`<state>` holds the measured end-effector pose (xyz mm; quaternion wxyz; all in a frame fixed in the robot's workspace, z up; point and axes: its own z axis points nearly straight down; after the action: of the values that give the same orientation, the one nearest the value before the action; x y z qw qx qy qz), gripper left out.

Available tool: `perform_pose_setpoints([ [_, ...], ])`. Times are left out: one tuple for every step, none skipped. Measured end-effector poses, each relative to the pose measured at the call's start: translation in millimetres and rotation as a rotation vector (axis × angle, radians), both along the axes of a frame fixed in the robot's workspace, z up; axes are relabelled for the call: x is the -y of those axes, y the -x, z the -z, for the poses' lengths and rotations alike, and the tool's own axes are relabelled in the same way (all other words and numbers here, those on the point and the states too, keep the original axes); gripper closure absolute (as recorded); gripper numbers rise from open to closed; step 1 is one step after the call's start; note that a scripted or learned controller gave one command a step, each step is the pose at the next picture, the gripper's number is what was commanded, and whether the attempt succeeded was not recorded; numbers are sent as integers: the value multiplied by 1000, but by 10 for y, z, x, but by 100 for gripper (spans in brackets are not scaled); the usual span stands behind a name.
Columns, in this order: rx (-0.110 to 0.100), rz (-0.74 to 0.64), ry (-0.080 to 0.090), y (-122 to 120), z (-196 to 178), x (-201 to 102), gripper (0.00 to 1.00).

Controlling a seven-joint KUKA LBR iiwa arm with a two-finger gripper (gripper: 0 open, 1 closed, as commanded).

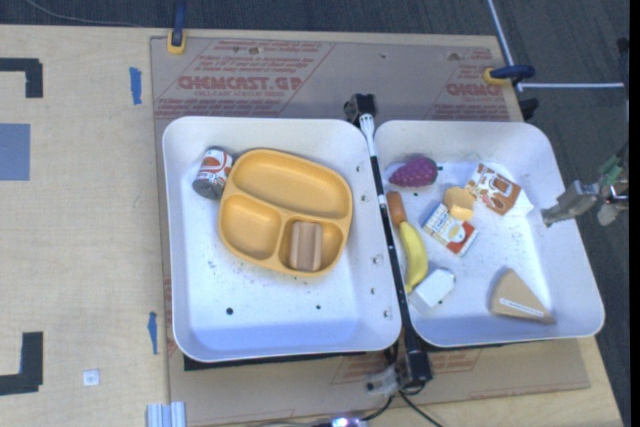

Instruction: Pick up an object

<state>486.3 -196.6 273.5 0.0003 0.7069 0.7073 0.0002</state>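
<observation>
At the right bin's [560, 155] right rim my gripper [562, 206] hovers, jaws unreadable from here, so I'd descend squarely over the nearby cheese wedge [518, 296] at the near-right.

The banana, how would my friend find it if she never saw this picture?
Look in the right bin, along its left wall next to the middle divider. The banana lies there lengthwise, just below an orange carrot and above a small white block. It is the only long, curved, yellow thing there.
</observation>
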Motion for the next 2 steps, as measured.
perform_pose_setpoints([
  [-2, 1, -1, 53, 1068, -271, 0],
  [2, 1, 1, 59, 1699, -563, 0],
])
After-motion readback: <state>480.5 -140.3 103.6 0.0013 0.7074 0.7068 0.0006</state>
